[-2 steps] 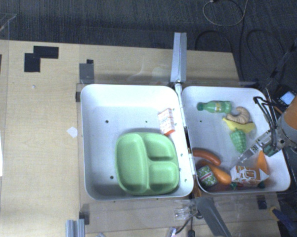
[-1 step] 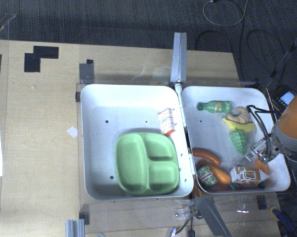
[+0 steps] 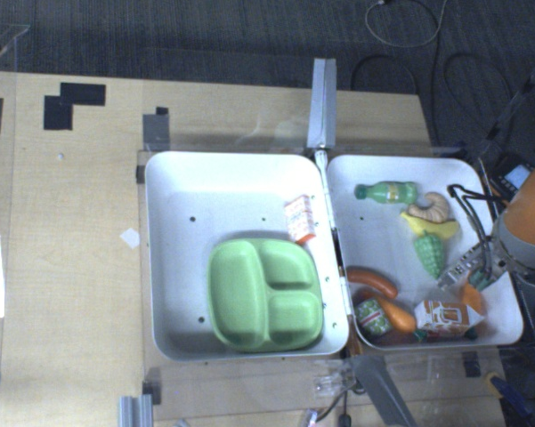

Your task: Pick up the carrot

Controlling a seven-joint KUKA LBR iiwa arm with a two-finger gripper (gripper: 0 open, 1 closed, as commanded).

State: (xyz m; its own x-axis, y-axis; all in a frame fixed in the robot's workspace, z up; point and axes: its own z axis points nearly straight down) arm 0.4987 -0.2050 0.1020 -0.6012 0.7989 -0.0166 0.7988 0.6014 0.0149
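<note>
Now the gripper (image 3: 467, 272), its grip impossible to read, hangs at the right bin's right side, the carrot (image 3: 398, 313) lying slantwise down-left of it.

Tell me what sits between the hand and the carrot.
The carton lies partly between the hand and the carrot, close against the carrot's right end. Nothing visible covers the carrot from above.

A light wooden tabletop (image 3: 62, 265) with black square markings (image 3: 71, 103) meets dark grey carpet floor (image 3: 160, 16) along its far edge. Black cables (image 3: 408, 20) loop across the carpet at upper right.
</note>
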